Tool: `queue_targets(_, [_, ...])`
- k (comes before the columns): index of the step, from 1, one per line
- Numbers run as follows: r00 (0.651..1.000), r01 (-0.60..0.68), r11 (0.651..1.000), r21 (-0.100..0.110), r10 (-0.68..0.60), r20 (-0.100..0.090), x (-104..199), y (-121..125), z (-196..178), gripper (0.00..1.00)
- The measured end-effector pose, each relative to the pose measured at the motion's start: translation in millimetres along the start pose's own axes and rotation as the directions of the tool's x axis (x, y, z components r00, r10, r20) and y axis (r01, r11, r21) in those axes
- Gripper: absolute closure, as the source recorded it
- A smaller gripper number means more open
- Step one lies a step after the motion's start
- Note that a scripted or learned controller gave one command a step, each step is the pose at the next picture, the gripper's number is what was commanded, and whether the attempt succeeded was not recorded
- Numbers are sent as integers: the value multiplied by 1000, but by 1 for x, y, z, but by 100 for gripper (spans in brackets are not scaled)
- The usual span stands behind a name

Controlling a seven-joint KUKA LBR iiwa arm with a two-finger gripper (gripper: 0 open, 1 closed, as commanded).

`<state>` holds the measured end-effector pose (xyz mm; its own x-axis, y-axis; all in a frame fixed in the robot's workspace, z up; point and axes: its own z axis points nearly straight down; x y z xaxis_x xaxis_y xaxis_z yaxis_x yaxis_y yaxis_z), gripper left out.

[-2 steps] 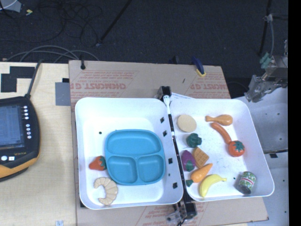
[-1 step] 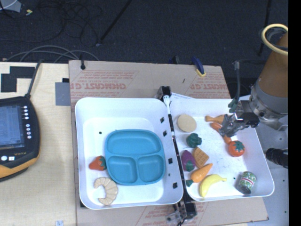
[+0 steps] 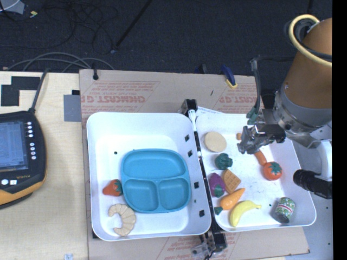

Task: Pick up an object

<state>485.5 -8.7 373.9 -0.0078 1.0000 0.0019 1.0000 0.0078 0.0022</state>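
My gripper point(image 3: 250, 143) hangs over the upper middle of the right bin point(image 3: 303, 210), with the grey and orange arm reaching in from the right. Just below it lies a small orange-red piece point(image 3: 261, 157), partly hidden by the gripper, and next to that a red tomato point(image 3: 272, 170). A beige round cookie point(image 3: 215, 142) lies to the gripper's left, with a green broccoli point(image 3: 223, 160) below the cookie. Nothing visibly hangs from the gripper.
The right bin also holds a purple eggplant point(image 3: 217, 183), a waffle point(image 3: 231, 180), a carrot point(image 3: 231, 198), a banana point(image 3: 242, 212) and a patterned can point(image 3: 284, 209). In the left bin point(image 3: 103, 129) are a blue divided plate point(image 3: 155, 179), a strawberry point(image 3: 113, 187) and a croissant point(image 3: 122, 219). A tablet point(image 3: 19, 155) lies far left.
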Motion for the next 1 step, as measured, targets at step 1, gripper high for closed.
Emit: queue_targets(1, [1000, -6, 1000, 14, 6, 1, 24, -11, 74, 100])
